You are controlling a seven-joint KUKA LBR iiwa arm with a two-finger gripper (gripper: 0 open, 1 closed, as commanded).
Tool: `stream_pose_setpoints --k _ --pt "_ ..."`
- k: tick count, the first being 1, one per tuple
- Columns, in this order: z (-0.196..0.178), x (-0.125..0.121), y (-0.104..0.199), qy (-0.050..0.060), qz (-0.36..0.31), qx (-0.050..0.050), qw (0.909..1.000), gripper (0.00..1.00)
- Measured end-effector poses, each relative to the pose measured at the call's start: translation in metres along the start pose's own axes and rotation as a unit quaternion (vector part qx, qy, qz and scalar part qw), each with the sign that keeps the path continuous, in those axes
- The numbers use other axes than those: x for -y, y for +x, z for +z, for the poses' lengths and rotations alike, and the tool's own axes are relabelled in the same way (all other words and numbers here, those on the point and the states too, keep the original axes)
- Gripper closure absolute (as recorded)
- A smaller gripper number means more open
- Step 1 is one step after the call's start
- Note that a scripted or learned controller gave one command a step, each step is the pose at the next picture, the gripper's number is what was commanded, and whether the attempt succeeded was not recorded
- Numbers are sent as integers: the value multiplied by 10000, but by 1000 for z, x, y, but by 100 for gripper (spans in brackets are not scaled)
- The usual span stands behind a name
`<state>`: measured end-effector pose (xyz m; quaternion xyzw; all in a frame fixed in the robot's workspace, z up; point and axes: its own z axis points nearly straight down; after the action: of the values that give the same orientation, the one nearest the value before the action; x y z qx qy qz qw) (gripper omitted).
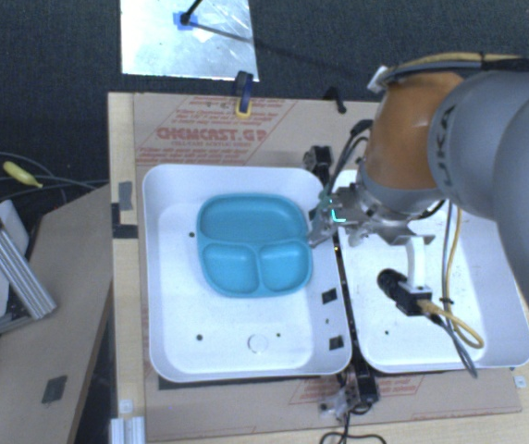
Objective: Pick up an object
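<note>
camera view: blue divided plate (pixel 252 245) in left bin (pixel 167 340).

Two white bins (pixel 167 340), one blue divided plate (pixel 252 245), one arm (pixel 468 128)

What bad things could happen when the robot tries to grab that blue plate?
1. The blue divided plate lies flat and wide in the left bin, so the gripper, sitting near its right edge, may slip off the low rim.
2. The gripper is close to the wall between the two bins; reaching down, it could bump that wall.
3. The cables hanging over the right bin might snag as the arm moves.
</note>
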<state>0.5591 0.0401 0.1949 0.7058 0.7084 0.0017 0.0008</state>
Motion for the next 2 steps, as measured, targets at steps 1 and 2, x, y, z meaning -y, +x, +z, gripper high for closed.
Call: stream_pose_setpoints --k 1,2 --pt "-15 -34 75 -14 -31 -8 10000 0" --pt "-166 -9 98 -65 -22 -24 10000 0"
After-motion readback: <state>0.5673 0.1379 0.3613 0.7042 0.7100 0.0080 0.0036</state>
